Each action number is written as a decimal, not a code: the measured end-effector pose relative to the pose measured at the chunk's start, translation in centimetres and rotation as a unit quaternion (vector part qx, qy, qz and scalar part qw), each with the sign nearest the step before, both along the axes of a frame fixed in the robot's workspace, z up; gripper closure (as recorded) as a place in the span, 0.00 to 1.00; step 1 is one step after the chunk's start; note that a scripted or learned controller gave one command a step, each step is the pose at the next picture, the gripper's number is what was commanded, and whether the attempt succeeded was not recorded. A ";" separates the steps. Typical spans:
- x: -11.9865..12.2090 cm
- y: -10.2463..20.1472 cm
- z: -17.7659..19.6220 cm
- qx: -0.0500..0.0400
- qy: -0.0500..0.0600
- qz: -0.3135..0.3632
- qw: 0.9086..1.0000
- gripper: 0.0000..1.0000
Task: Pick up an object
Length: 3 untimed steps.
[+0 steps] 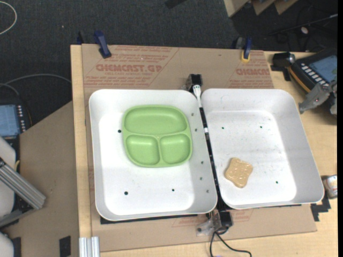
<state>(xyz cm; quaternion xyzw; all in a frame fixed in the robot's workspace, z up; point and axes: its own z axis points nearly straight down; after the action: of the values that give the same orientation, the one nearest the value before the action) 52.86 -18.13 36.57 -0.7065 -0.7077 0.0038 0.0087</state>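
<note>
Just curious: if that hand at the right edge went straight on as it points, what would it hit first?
Likely the right bin's rim; the hand seems to point left at it, but its height is unclear, so it might pass over.

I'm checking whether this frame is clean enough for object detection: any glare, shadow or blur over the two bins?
Camera view: sharp and evenly lit; the green divided plate and tan toast-shaped piece have crisp edges; soft shadow along the left bin's inner walls; right bin floor bright, not blown out.
</note>
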 end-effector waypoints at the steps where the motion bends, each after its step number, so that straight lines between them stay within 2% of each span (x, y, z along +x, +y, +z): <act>1: -3.5 -4.6 15.7 -0.009 -0.019 -0.004 1.000 0.00; 2: -3.3 -4.3 15.8 -0.006 -0.012 -0.001 1.000 1.00; 3: -5.1 -3.3 4.4 -0.001 -0.003 -0.001 1.000 1.00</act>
<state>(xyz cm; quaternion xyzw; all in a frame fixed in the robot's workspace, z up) 47.79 -21.45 41.01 -0.7074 -0.7068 0.0024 0.0058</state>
